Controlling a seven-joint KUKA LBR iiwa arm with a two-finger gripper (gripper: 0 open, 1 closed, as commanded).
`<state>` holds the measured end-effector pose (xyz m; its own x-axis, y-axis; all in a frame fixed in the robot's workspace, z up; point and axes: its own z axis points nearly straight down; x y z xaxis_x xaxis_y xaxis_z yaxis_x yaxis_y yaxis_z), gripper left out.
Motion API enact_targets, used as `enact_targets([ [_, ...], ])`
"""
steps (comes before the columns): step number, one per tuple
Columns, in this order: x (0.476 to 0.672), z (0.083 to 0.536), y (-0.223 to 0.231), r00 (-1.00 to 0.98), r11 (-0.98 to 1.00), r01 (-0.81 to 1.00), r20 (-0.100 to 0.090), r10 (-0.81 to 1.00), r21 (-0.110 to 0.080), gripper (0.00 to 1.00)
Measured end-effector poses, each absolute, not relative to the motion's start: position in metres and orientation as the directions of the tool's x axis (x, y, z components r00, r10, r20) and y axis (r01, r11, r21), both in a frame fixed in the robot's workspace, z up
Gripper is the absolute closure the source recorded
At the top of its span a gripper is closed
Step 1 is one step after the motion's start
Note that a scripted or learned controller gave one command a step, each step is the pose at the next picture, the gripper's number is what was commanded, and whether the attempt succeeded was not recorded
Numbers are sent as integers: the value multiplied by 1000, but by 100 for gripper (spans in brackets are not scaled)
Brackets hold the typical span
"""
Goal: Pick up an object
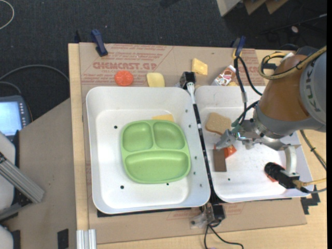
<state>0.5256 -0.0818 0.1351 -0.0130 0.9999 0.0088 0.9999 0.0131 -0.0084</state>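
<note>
Camera view. The grey arm with an orange band point(282, 100) reaches in from the right over the right-hand shallow white bin point(246, 184). Its gripper point(228, 140) sits low over the left half of that bin, close to the divider between the two bins. Whether the gripper is open or closed cannot be told from this view, and nothing can be confirmed as held.

Three loose items lie in the right bin around the gripper. A tan, flat, bread-like slice point(217, 122) lies just on its far side. A small orange-red piece point(230, 151) lies right at its near side; contact cannot be judged. A brown rectangular block point(220, 162) lies flat on the bin floor, just nearer again and touching or almost touching the orange-red piece.

The left-hand shallow white bin point(104, 139) holds a green plastic plate with three compartments point(154, 150), set about the middle. A flat yellow piece point(164, 118) shows at the plate's far edge.

On the brown cardboard sheet point(78, 139), beyond the bins, lie an orange-red round item point(123, 78), a pale yellow lump point(155, 79), a yellow wedge point(199, 66) and a red-and-white packet point(224, 77).
</note>
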Motion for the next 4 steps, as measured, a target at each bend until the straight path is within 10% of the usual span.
enact_targets([
  [1,528,84,-93,1,-1,1000,5,1000,-2,0],
  [2,531,99,-93,-1,1,1000,1,1000,9,100],
  [3,530,98,-93,0,0,1000,2,1000,7,0],
  [4,570,84,-166,3,-3,1000,-5,1000,5,0],
])
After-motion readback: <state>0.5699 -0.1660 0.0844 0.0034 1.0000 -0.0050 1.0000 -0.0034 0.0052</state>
